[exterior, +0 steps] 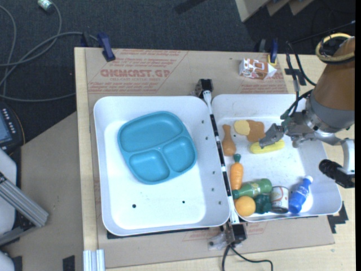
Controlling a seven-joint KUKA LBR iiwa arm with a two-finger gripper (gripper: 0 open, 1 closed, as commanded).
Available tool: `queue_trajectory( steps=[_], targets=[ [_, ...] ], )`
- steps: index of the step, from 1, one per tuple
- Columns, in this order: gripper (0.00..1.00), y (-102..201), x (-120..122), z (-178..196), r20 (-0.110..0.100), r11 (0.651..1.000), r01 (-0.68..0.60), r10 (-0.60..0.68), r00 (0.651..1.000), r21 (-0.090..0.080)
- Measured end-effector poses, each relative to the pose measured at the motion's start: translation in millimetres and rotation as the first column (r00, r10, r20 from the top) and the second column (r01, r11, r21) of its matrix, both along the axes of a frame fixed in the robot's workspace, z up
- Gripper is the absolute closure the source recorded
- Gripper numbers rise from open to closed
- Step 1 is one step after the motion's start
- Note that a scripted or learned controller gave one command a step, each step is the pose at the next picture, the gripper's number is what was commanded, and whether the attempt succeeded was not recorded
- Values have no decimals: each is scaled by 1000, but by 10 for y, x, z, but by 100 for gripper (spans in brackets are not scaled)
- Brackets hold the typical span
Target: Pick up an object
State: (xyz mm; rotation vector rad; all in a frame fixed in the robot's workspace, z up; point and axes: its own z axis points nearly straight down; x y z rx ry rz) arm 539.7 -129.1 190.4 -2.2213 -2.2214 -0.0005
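Take the right bin (316,205) as your landmark. Along its near wall you have the crowd: an orange ball (245,206), a green bottle (256,188) lying on its side, a small can (278,196) and a blue-capped bottle (299,195), all packed close. Just beyond them, by the wall shared with the left bin, a carrot (236,174) lies loose. Farther in, a brown drumstick-shaped toy (228,140) and a yellow-and-brown piece (249,129) sit toward the far wall, with a yellow banana-like piece (267,146) beside them.

The gripper (275,134) hangs just over that yellow piece, its dark fingers looking slightly parted, with nothing visibly between them (contact is hard to judge from this angle). So the pick is, I judge, not yet made: closing and lifting remain.
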Motion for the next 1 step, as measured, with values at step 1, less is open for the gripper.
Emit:
queue_trajectory(
  steps=[1],
  targets=[
    [0,-581,-329,-1027,-12,1000,7,-7,1000,1]
  ],
)
